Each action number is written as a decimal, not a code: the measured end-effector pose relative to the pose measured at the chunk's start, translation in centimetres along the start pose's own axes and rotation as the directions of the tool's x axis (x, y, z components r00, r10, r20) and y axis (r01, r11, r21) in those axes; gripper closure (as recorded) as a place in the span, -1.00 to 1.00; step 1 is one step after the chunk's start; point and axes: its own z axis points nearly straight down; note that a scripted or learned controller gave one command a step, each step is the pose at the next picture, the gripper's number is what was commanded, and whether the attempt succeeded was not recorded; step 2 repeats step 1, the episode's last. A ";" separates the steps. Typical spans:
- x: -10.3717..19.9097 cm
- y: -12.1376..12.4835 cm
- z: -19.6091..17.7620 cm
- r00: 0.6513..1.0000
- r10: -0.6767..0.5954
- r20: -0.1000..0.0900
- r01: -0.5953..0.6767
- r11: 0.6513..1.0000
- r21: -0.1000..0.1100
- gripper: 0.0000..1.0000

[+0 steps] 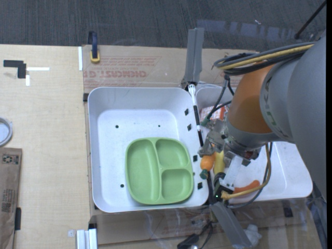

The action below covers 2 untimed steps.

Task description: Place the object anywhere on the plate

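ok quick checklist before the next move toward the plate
1. Green divided plate lies flat in the left bin: ok.
2. All three plate compartments free to take the object: ok.
3. End effector sits over the seam between the bins, by the plate's right rim: ok.
4. Orange and yellow object firmly gripped: cannot tell.
5. Object over the plate: not ok, it sits to the right of the rim.
6. Cables hang near the right bin; snag risk: cannot tell.
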 end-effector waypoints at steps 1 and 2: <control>0.0 0.0 0.0 1.000 0.000 0.000 0.000 1.000 0.000 -1.00; 0.0 0.0 0.0 1.000 0.000 0.000 0.000 1.000 0.000 -1.00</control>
